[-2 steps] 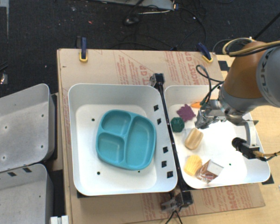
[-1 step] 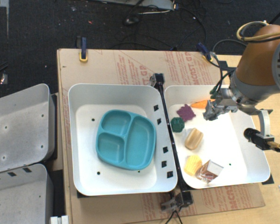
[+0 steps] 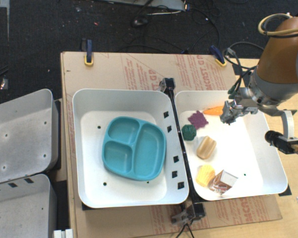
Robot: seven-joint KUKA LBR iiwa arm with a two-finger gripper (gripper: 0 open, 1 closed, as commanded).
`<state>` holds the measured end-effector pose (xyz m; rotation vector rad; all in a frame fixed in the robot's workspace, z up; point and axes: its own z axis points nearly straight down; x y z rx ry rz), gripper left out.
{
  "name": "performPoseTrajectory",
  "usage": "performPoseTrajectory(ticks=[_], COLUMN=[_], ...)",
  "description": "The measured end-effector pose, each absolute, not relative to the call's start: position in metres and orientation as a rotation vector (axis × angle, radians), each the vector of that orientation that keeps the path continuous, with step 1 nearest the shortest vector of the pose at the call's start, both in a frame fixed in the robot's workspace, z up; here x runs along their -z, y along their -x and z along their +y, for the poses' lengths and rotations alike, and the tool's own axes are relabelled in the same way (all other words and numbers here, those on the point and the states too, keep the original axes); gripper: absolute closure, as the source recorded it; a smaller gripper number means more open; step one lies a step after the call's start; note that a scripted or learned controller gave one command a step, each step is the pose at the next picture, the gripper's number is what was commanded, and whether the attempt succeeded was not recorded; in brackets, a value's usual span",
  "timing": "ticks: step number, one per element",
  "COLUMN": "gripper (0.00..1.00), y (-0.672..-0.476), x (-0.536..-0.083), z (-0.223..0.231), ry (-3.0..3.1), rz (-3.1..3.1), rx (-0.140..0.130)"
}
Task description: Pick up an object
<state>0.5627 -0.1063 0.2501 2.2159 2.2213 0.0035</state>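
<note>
In the right bin [image 3: 268, 175] lie several small things: an orange carrot [image 3: 212, 111] at the back, a purple piece [image 3: 197, 119] beside it, a dark green lump [image 3: 189, 132], a tan bread-like piece [image 3: 206, 148], a yellow corn piece [image 3: 205, 174] and a brown and white packet [image 3: 223, 181]. My gripper [image 3: 228, 115] hangs over the back of the right bin, just right of the carrot's tip. I see nothing held in it.
The left bin [image 3: 84, 182] holds a teal divided plate [image 3: 134, 148]. A black divider [image 3: 178, 143] runs between the two bins. White trays [image 3: 20, 128] lie off the bench to the left. Clamps and cables sit behind the bench.
</note>
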Motion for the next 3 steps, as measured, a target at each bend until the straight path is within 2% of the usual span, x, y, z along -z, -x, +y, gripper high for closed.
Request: performPoseTrajectory(ticks=[1, 2, 3], gripper=[1.0, 1.0, 1.0], y=[-0.559, -0.544, -0.537], x=[-0.237, -0.229, -0.237], z=[-0.056, 0.0, 0.048], ry=[-2.215, -2.216, -2.213], rz=[2.231, 2.233, 2.231], rx=[0.0, 0.001, -0.002])
